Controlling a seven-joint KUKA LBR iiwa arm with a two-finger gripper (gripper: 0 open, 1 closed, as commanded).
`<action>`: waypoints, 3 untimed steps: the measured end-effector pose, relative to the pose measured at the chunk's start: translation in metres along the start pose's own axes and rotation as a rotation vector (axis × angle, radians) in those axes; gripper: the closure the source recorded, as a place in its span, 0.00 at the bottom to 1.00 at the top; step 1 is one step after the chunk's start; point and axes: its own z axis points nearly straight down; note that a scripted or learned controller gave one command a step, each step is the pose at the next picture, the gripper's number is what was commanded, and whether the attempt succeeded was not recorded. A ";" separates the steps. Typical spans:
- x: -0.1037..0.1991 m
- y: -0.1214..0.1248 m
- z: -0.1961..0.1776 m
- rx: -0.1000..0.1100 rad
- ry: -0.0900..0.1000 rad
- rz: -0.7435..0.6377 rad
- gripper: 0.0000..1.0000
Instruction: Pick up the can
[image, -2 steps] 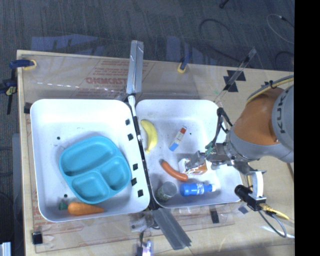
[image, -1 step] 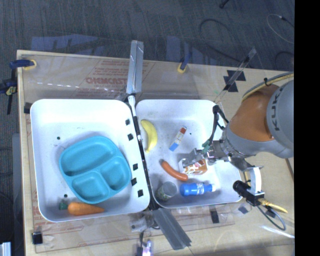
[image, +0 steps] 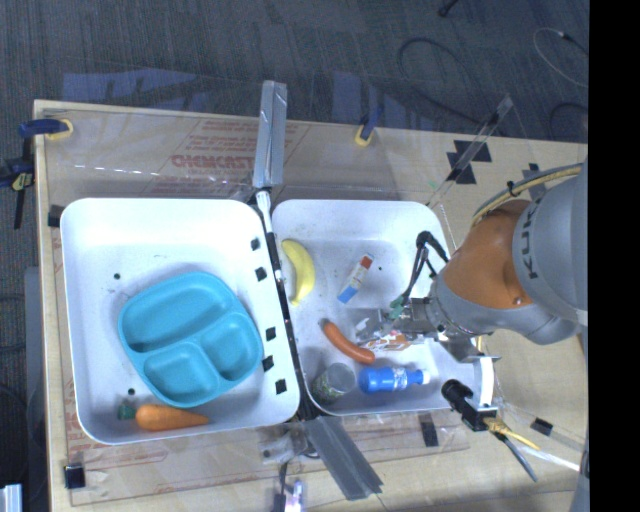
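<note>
Two bins: shallow white bins stood side by side on the bench, left bin (image: 80, 300) and right bin (image: 330, 215).
Left bin contents: blue divided plate (image: 190, 338) at centre; carrot (image: 168, 417) at 6 o'clock against the near wall.
Right bin contents: banana (image: 298, 268) at 10 o'clock beside the dividing wall; small tube (image: 354, 279) near centre; sausage (image: 347, 342) just below centre; blue bottle (image: 392, 379) at 5 o'clock, lying on its side.
Can: can (image: 333, 381) stood at 7 o'clock in the right bin, open top up, just left of the blue bottle and below the sausage.
Arm: grey arm (image: 520, 275) with orange band entered from 3 o'clock.
Gripper: gripper (image: 392, 325) sat low over the right bin at about 4 o'clock, apart from the can; its opening could not be told, nor any hold.
</note>
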 end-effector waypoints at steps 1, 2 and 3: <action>0.001 0.004 -0.014 -0.009 0.001 -0.008 1.00; 0.002 0.004 -0.014 -0.009 0.001 -0.009 0.00; 0.002 0.004 -0.014 -0.009 0.000 -0.009 0.00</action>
